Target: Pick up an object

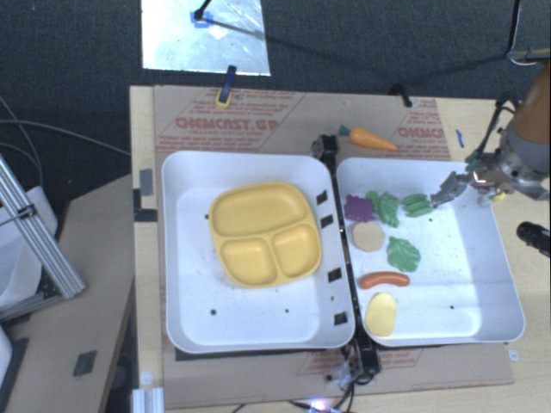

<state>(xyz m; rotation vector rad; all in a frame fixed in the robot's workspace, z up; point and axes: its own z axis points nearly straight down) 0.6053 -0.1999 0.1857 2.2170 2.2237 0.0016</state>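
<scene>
Two shallow white bins side by side on cardboard-topped bench. Left bin (185,317) holding yellow three-compartment plastic tray (263,233), roughly centred. Right bin (482,308) holding toy food: purple grape cluster (358,206) far left, green leafy piece (386,207) touching its right side, small green pod-shaped piece (417,204) further right, beige round slice (368,236) just nearer, second green leafy piece (403,253), red-orange sausage (383,280), pale yellow oval piece (380,313) nearest. Orange toy carrot (370,138) outside bins, on cardboard beyond right bin. Grey arm entering from right; two-finger gripper (441,194) low over far part of right bin, tips just right of green pod piece. Finger spread: cannot tell; nothing seen between them.
</scene>
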